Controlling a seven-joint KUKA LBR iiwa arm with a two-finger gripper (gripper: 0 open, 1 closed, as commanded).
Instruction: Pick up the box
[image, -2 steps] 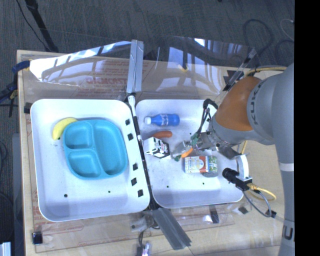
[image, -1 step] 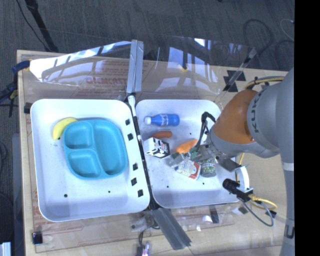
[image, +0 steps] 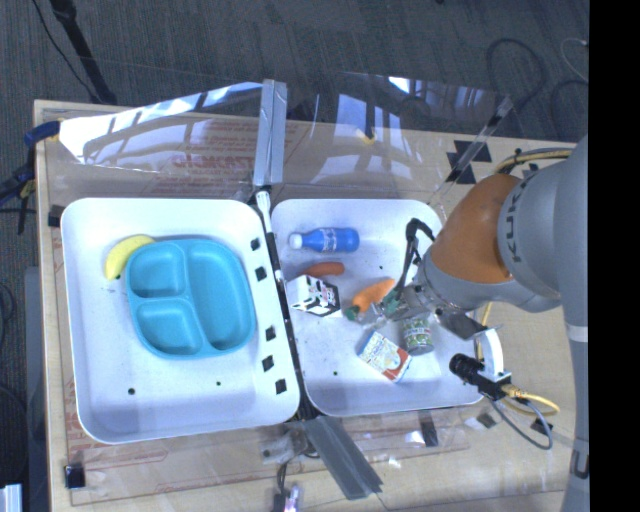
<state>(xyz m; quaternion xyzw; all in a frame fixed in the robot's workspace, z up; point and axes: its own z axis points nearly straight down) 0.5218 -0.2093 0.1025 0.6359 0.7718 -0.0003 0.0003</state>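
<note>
Box (image: 384, 357) near right bin's (image: 330, 400) front rim

A turquoise tray (image: 190, 297) and yellow banana (image: 122, 255) sit in white; nearby a blue bottle (image: 325, 240), orange carrot (image: 373, 294), black-and-white box (image: 314, 295).

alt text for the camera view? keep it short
The gripper hangs over the right bin, by a carrot, can and box, with a bottle further back. The left bin holds a blue tray and banana.
</note>
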